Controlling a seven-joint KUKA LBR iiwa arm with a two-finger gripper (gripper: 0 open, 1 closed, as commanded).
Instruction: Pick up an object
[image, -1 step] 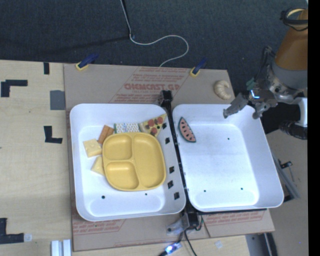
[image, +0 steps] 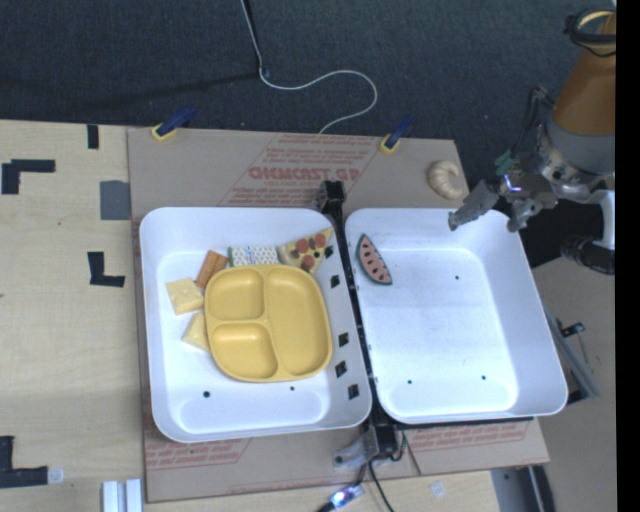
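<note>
A cardboard-topped bench (image: 290, 170) against dark carpet bears two shallow white bins side by side. The gripper (image: 488, 207) hangs over the far right corner of the right bin (image: 520, 330), fingers spread wide with nothing between them. Well apart from it, a watermelon slice (image: 373, 260) lies at that bin's far left, and the left bin (image: 160, 330) holds a yellow divided plate (image: 268, 322) ringed by small food pieces (image: 186, 295).
</note>
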